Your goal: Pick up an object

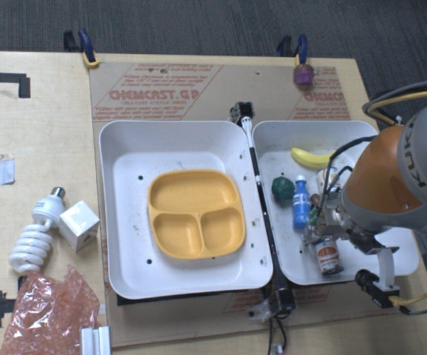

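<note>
Bench: tan top, cut off at the left and bottom edges. A cardboard sheet lies on it under both bins, held by two blue clamps at its far edge, with a small purple thing by the right clamp.

Arm: grey with orange band, comes in from the right and covers most of the right bin's right half. Its outer side is cut off by the frame. Yellow and black cables loop above it.

Left bin: holds one yellow tray, three compartments, roughly centred. Bare white floor all round the tray, widest on the left side.

Right bin: crowded. Open floor mainly in the far left corner and a strip along the near wall. The two bins touch along a black bar in the middle.

Off-bin clutter at left: spiral bulb, white cube touching it, crumpled pink wrap at the bottom edge, partly cut off.

Right bin contents:
- banana, far side, right end hidden behind the arm's cable.
- blue bottle, white cap, lying lengthwise just left of the wrist.
- green ball, just beside the bottle, left of it.
- jar, red label, near wall, directly below the gripper.

Gripper: low over the bin, between bottle and jar, looks to touch the jar's top. The fingers are lost in wrist hardware and wiring; cannot tell whether they are spread or closed, or pinching anything.
</note>
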### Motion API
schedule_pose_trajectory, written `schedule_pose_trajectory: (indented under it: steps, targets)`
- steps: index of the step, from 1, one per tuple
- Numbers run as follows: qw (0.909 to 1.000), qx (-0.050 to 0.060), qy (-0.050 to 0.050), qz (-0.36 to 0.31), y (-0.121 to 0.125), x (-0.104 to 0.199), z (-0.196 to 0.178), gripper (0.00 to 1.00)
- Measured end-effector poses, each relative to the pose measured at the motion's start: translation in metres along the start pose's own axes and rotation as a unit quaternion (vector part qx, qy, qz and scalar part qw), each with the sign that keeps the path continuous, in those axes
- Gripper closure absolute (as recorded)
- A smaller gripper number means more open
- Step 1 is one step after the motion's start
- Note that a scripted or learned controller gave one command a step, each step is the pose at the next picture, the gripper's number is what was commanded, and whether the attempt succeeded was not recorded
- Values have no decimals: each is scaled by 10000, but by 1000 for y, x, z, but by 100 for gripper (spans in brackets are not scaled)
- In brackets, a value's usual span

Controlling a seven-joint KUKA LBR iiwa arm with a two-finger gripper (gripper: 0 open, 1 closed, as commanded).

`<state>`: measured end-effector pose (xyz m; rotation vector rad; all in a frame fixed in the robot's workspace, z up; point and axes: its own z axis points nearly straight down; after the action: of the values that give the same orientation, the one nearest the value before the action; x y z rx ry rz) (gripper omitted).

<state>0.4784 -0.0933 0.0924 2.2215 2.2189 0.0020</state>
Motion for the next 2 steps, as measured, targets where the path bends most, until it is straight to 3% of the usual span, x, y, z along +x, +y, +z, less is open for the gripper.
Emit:
schedule_pose_trajectory:
  steps: [2]
  targets:
    - [10000,-1,0,0,0,0,0,0]
